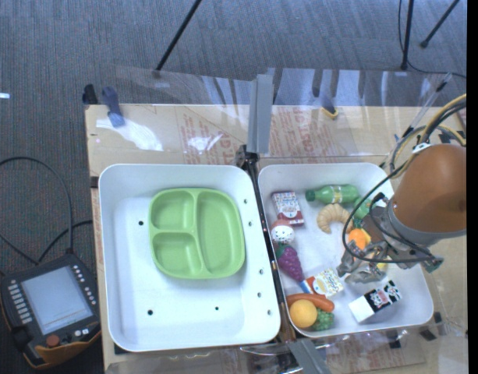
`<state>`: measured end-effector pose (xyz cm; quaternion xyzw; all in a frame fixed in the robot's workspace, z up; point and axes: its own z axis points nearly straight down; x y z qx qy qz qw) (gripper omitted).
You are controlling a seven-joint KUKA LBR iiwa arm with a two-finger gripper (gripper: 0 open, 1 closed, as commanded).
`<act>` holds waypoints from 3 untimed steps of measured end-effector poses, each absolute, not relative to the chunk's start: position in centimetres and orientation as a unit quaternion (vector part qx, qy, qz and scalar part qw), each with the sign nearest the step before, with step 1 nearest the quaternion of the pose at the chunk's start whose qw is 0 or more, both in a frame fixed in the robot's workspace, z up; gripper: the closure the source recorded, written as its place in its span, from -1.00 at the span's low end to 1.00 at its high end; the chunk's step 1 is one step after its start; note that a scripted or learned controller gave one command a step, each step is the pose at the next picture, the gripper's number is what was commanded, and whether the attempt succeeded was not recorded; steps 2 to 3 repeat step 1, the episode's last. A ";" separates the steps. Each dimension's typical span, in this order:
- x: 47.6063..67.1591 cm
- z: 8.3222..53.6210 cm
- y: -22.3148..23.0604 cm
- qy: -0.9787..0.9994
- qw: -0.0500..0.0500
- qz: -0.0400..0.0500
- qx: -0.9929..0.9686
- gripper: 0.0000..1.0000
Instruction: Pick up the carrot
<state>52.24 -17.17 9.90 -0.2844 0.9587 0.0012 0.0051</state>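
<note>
The carrot (309, 301) lies untouched at the near edge of the right bin (414, 314), between a lemon (303, 313) and a small carton (327, 283). The gripper (362, 265) hovers just beyond that carton, so this looks like the approach step. Whether its fingers are spread I cannot tell; next it must shift toward the carrot and descend.

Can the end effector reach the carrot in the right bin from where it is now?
Probably yes. The carrot lies uncovered near the front of the right bin, and the end effector hangs just to its right. But a yellow fruit and a small carton touch it, leaving little room.
</note>
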 end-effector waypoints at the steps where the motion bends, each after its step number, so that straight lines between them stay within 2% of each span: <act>1: 51.4 24.8 -9.1 0.959 0.007 -0.002 -0.283 1.00; 3: 51.4 24.8 -9.1 0.959 0.007 -0.002 -0.283 1.00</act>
